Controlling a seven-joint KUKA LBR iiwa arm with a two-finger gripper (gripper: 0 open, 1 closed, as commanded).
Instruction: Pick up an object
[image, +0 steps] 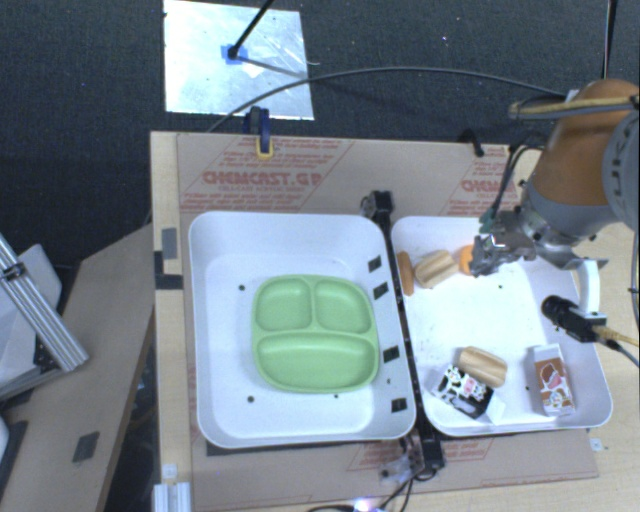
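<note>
Gripper (486, 256) low over the far part of the right bin (490, 315), at the end of the grey arm (575, 205) with its orange band. Open or closed: cannot tell from this angle.

Just beside the gripper, on the side toward the left bin: a small orange piece (466, 258), lying on the bin floor, so close that contact cannot be judged. Next beyond it, in the same direction: a tan bread roll (435, 268), touching the orange piece or nearly so. Further still, against the bin's wall by the divider: a thin brown stick-shaped item (404, 272), lengthwise along the wall.

Well apart from the gripper, toward the camera in the same bin: a second bread roll (482, 365), lying at a slant on the floor, and touching it on the near-left side a black-and-white patterned packet (462, 390). Near-right of the gripper, close to the bin's front corner: a small white and brown carton (551, 381), lying flat, apart from the roll.

Far from the gripper, across the divider: the left bin (225, 300), holding a green plate (315, 332) with three compartments, two small ones at the far side and one long one at the near side, flat on the bin floor and roughly centred. Under both bins: a sheet of brown cardboard (300, 170).
</note>
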